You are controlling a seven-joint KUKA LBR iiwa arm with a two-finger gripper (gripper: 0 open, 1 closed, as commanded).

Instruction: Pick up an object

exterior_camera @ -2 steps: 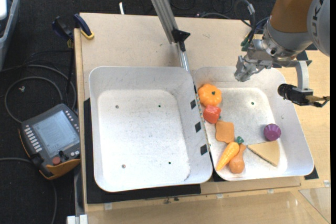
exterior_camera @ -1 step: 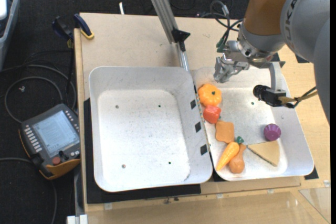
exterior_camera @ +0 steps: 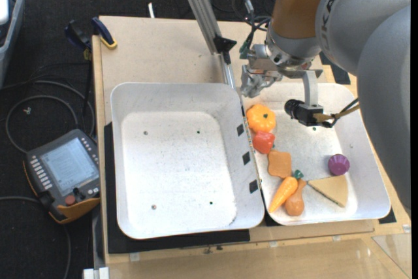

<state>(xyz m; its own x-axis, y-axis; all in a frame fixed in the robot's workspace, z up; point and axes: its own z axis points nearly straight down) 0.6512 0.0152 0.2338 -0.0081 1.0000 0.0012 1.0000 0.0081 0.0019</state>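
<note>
pumpkin: small orange pumpkin [exterior_camera: 261,118] lies in my right bin [exterior_camera: 366,199], near that bin's far left corner, close against the wall it shares with the left bin.
tomato: red piece [exterior_camera: 263,141] touches the pumpkin on its near side, also by the left wall.
bread: tan square slice [exterior_camera: 279,164] sits just nearer than the tomato.
carrot: orange carrot [exterior_camera: 283,193] lies slanted toward the near left corner of the right bin, with a small orange egg-like piece [exterior_camera: 294,206] touching it.
cheese: pale wedge [exterior_camera: 330,190] rests near the near edge, right of the carrot.
purple piece: small round purple thing [exterior_camera: 338,164] sits toward the right wall, just beyond the cheese.
my pincer: my pincer [exterior_camera: 251,87] hangs over the far left corner of the right bin, just beyond the pumpkin; nothing shows between its tips, and how far apart they stand i cannot tell.
left bin: white left bin [exterior_camera: 130,101] lies beside the right one, their walls overlapping.
desk: tan desk [exterior_camera: 163,49] carries both bins.
</note>
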